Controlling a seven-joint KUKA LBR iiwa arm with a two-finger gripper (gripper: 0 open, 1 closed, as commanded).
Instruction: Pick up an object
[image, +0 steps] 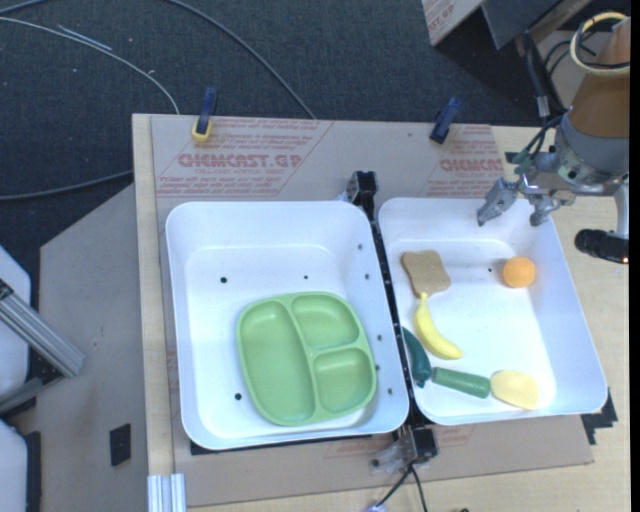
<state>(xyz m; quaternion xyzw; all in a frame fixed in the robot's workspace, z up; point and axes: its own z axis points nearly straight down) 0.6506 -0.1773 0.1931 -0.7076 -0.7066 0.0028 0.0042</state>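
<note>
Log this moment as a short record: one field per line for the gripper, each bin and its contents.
gripper: two-finger gripper, fingers spread, nothing between them, above the far edge of the right bin
left bin: shallow white bin holding a green three-compartment plastic tray
right bin: shallow white bin holding five items
right bin items: tan bread-slice toy, orange ball, yellow banana, dark green tool-shaped toy, pale yellow lemon-shaped toy
task state: no object picked up yet
</note>
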